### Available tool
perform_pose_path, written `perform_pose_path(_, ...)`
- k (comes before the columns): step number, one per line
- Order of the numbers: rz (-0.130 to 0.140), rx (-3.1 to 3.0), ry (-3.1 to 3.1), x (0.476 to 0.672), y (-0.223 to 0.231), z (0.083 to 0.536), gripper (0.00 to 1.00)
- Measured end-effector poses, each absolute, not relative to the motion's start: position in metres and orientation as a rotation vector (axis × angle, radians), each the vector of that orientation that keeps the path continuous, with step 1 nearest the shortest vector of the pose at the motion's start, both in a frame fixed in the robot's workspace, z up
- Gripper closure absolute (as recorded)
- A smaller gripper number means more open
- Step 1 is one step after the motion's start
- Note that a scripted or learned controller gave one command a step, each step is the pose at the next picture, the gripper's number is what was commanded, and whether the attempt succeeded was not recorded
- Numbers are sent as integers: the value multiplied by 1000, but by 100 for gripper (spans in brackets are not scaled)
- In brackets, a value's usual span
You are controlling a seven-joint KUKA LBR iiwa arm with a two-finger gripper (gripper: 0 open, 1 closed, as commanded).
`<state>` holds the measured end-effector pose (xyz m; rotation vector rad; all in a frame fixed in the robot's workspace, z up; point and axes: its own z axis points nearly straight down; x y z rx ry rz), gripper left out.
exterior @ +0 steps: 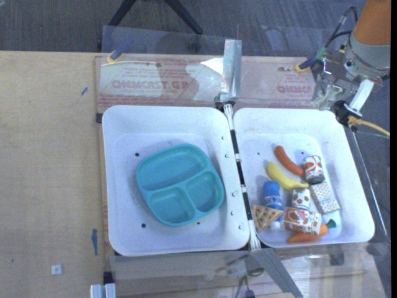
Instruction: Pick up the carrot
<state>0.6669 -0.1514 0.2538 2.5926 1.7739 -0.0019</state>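
The carrot [307, 235], orange with a green end, lies against the front wall of the right bin [360, 166], just below a red-and-white packet [300, 218]. My gripper [334, 99] hovers over the far right corner of that bin, well away from the carrot. Nothing is seen held in it. The arm's orange band [378, 8] is at the top right.
The right bin also holds an orange-red sausage [288, 159], a banana [285, 176], a red can [312, 168], a blue bottle [272, 194], a waffle slice [267, 216] and small cartons [324, 197]. A teal divided plate [179, 183] sits in the left bin [118, 141].
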Motion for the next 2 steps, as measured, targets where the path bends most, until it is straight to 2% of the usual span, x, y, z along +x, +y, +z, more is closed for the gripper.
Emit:
perform_pose_path(1,3,2266,2168,668,-146,283,100)
perform_pose_path(2,1,1763,2599,667,-197,231,100)
